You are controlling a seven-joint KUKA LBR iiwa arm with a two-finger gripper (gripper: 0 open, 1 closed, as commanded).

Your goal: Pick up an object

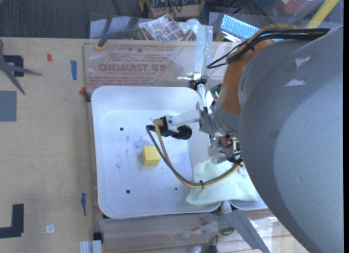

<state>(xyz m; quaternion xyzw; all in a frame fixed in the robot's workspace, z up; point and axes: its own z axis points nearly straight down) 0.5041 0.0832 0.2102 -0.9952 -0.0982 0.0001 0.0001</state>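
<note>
The grey arm looms over the white bin near the table's front edge, jaws hidden, their state impossible to tell; the yellow block lies mid-bin, apart, likely unreached.

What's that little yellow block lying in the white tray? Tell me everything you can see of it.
The yellow block is a small, squarish chunk, plain yellow all over, with a soft, matte look like foam or sponge, though its material is not certain. It lies flat on the floor of the white bin, near the middle, with bare floor around it. Nothing touches it but the bin. A yellow cable curves past on its right without meeting it.
</note>
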